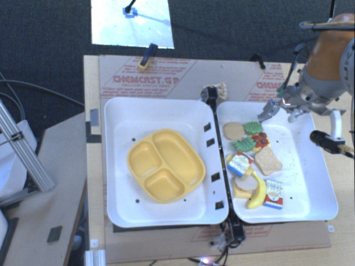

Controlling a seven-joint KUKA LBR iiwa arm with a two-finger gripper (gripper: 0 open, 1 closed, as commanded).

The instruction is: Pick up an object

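Several toy foods lie in the right bin (310,165): a tan round cookie (233,131), green pieces (253,128), a red piece (260,141), a slice of bread (268,160), a small blue-and-white carton (239,164), a banana (256,193) and a second carton (273,194). My gripper (280,112) hangs over the far edge of that bin, just right of the green pieces and above them in the picture. Its fingers are open with nothing between them.
The left bin (122,126) holds a yellow divided tray (165,164). A black clip (210,95) sits at the far end of the wall between the bins. A black fitting on the arm (327,142) juts over the right bin's right side.
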